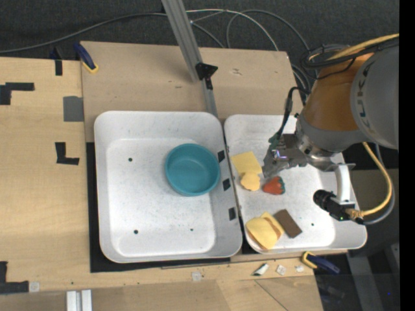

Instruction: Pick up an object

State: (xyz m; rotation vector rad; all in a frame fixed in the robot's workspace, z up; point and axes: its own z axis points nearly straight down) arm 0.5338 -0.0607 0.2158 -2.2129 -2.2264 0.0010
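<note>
- Strawberry-like red object lay in the right bin, just right of a small yellow piece and below my fingers.
- My fingers hung just over that red object; I could not tell from the camera view whether they were apart or together, and I saw nothing plainly held between them.
- A pale yellow block sat just left of the fingers, touching or nearly touching the small yellow piece below it.
- Nearer the front of the same bin, a larger yellow lump rested against a brown slab, both well apart from the red object.
- The arm, grey with its orange band, reached in from the right over the bin's far corner.
- In the left bin a teal bowl stood upright near the middle.
- Both bins sat side by side on the table.
</note>
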